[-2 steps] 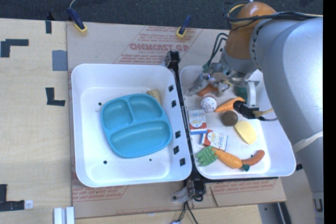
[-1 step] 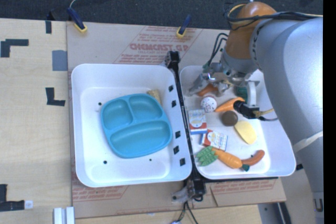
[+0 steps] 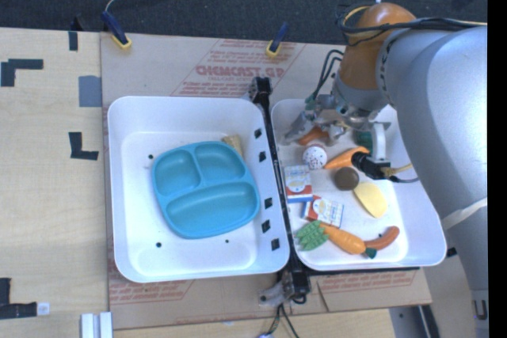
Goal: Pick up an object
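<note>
The right bin [image 3: 421, 227] holds several small items: a white egg-like ball [image 3: 314, 157], a short orange carrot [image 3: 345, 158], a brown round piece [image 3: 345, 178], a pale yellow wedge [image 3: 370, 199], a long carrot with green leaves [image 3: 337, 237] and a red sausage [image 3: 386, 237]. My gripper [image 3: 319, 125] hangs low over the back left part of this bin, just behind the white ball. An orange bit [image 3: 310, 139] lies right under it. The wrist hides whatever is directly beneath.
Small printed cards [image 3: 298, 180] lie flat near the right bin's left wall. The left bin [image 3: 119, 194] holds a blue divided plate [image 3: 207, 187] with a small tan piece [image 3: 233, 143] at its back edge. The grey arm [image 3: 444, 107] covers the bench's right side.
</note>
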Action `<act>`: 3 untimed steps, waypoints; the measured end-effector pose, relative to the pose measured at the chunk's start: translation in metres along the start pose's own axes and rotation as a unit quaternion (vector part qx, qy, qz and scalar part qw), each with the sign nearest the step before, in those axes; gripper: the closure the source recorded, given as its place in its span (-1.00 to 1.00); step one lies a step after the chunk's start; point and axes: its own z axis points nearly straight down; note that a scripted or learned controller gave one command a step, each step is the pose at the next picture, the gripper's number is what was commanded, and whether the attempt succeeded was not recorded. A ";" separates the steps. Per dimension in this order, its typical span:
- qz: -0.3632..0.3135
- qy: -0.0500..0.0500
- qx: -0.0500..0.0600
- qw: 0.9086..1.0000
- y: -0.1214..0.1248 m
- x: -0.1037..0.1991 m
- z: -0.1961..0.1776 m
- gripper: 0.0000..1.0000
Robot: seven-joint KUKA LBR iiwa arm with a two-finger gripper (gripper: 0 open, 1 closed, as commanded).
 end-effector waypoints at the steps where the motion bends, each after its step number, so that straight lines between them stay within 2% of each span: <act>1: -0.001 0.002 0.001 1.000 0.000 -0.002 0.000 -1.00; 3: 0.000 0.000 0.000 1.000 0.000 0.001 0.000 -1.00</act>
